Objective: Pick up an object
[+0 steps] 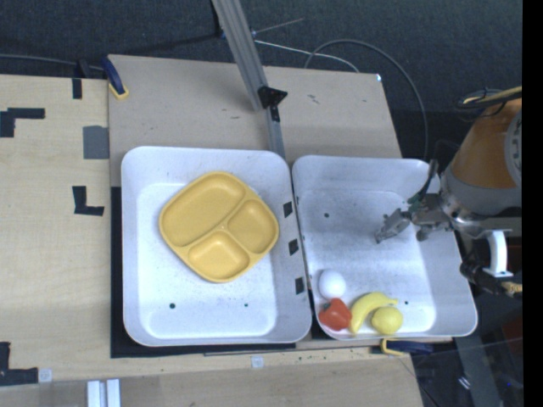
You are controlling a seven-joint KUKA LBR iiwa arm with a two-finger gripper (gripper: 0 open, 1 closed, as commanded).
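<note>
While the arm is reaching in from the right, its gripper is hovering over the bare upper middle of the right bin, with nothing between its fingers; whether they are spread or closed is too small to tell. Down in that bin's near left corner, four objects are clustering together: a white egg, a red pepper just below it, a yellow banana and a yellow lemon (touching the banana). A yellow divided plate is lying in the left bin.
</note>
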